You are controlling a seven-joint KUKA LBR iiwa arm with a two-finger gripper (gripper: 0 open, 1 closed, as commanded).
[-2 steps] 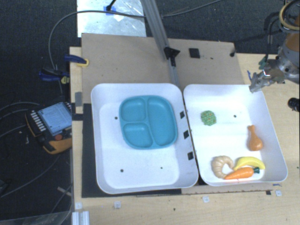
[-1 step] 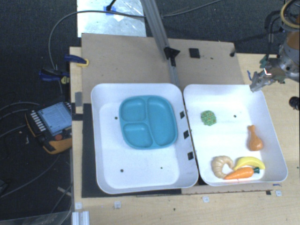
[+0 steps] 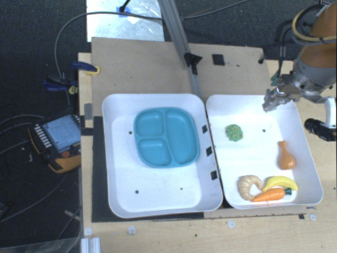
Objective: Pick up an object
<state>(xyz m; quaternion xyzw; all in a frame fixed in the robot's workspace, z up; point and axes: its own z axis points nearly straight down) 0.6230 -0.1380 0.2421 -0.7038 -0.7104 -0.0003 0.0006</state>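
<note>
Nearest the lower edge of the camera view, in the front right corner of the right bin [image 3: 310, 157], three toy foods lie bunched together: a pale croissant [image 3: 248, 185] on the left, an orange carrot [image 3: 270, 195] lying along the front, and a yellow banana [image 3: 280, 182] just behind the carrot and touching it. Somewhat farther back, near the bin's right wall, an orange-brown piece shaped like a drumstick [image 3: 286, 156] lies by itself, apart from that cluster. Farther still, toward the left middle of the same bin, a small green broccoli-like piece [image 3: 234, 132] sits alone on the white floor, well apart from the other items.

Beside it, the left bin [image 3: 118, 194] holds a blue divided plate [image 3: 166, 136] with three compartments, lying flat in the bin's rear half.

Beyond the green piece, at the rear of the right bin, the gripper [image 3: 270, 103] hangs over the bin's back area, reached in from the right on the grey arm with its orange band [image 3: 319, 57]. Nothing is seen between its fingers, and it is well apart from every toy; whether they are spread or closed I cannot tell, as the tips are too small and blurred.

At the far side, a brown board [image 3: 142, 67] extends behind both bins, and a grey pole [image 3: 174, 20] slants across it.
</note>
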